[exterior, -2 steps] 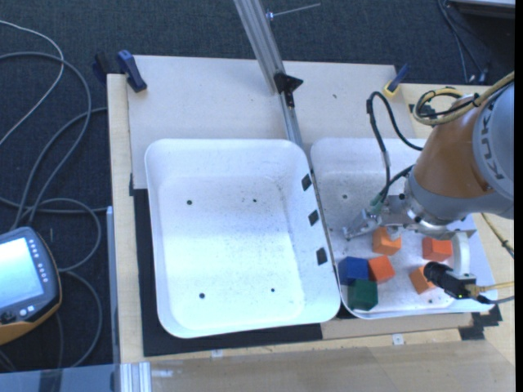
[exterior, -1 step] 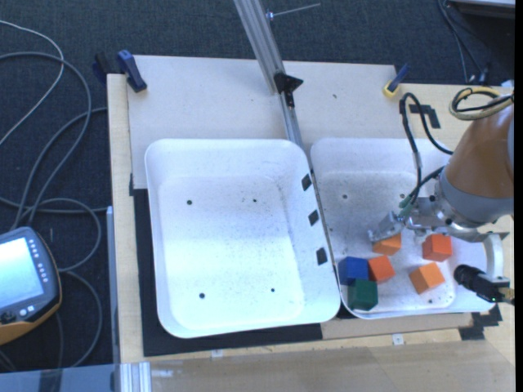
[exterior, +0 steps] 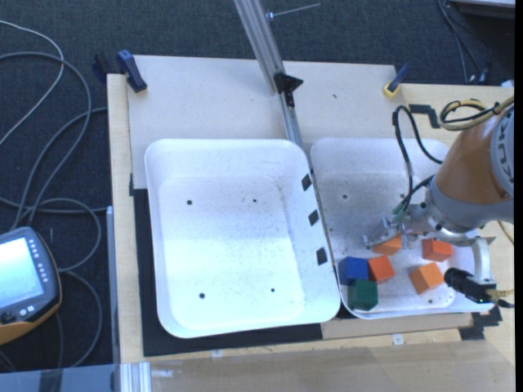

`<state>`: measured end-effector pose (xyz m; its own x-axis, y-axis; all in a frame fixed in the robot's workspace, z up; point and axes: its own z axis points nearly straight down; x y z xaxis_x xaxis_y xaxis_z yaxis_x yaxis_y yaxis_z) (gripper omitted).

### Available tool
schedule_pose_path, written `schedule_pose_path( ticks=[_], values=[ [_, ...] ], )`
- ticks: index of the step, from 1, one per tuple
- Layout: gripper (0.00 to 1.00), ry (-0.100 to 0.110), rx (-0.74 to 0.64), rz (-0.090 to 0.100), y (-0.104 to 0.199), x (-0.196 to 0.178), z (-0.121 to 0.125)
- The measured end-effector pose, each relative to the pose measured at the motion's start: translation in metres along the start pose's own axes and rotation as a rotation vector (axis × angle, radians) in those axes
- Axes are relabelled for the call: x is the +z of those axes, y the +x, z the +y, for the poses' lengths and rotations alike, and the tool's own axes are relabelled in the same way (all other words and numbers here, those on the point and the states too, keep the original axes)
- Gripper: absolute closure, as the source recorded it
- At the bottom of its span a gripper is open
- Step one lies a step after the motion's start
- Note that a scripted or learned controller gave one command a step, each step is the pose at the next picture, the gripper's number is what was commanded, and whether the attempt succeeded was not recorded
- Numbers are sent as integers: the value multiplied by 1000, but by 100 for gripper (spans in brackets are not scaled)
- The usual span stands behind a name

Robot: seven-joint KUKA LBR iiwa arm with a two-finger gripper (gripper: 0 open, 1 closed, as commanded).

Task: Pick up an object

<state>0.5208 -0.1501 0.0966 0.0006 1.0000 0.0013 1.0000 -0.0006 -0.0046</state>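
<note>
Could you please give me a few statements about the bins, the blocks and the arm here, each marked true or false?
1. The blue block lies in the right bin. True.
2. The left bin holds the orange blocks. False: the orange blocks, such as the one at, all lie in the right bin.
3. The green block lies just in front of the blue block, near the right bin's front left corner. True.
4. The gripper is over the left bin. False: it is over the right bin, close to the orange blocks.
5. A blue clamp sits at the bench's far left corner. True.
</note>
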Motion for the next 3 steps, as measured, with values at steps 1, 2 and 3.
schedule_pose_path(
  ticks=[1,2,3],
  values=[
    [100,-4,-1,0,1,-14,1],
    [100,-6,-9,3,73,-6,39],
    [100,-15,-10,2,149,-108,77]
  ],
)
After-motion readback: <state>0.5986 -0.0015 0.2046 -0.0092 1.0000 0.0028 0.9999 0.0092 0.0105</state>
